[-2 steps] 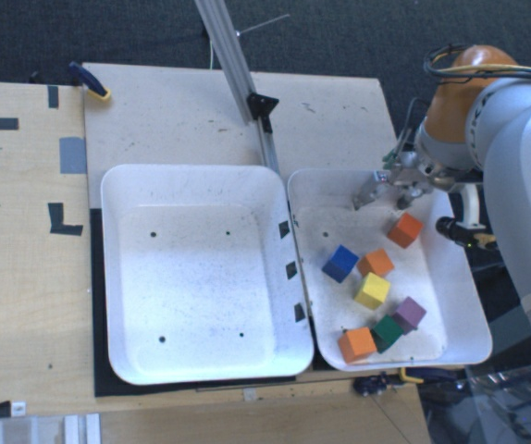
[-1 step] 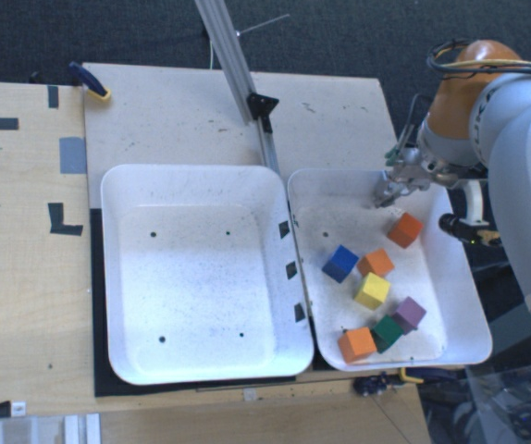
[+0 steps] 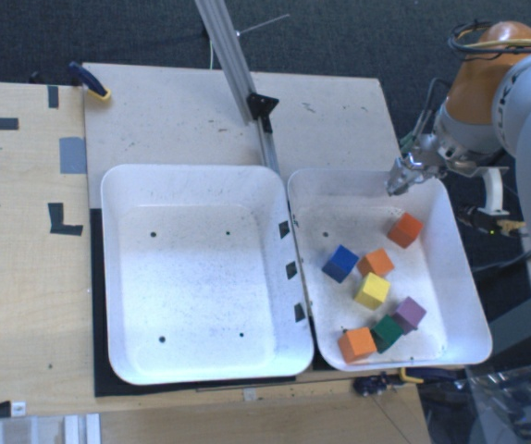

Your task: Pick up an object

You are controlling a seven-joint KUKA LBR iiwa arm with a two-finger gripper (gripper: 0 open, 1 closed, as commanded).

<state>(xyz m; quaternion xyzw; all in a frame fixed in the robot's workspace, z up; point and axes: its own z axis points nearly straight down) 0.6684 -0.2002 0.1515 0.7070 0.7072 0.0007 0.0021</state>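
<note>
The light is bright and even and seems to come from above, so the two shallow white plastic bins (image 3: 201, 178) look very bright, and the small coloured cubes (image 3: 373, 290) drop only little soft shadows beside them. The pale wooden bench (image 3: 25, 266) is clearly lit, while the dark carpet floor (image 3: 108, 17) at the top looks dim and a bit grainy. The picture is a little soft all over, the round orange band (image 3: 487, 81) on the grey arm has a shiny spot, and the claw (image 3: 402, 181) looks fuzzy and hard to make out.
</note>
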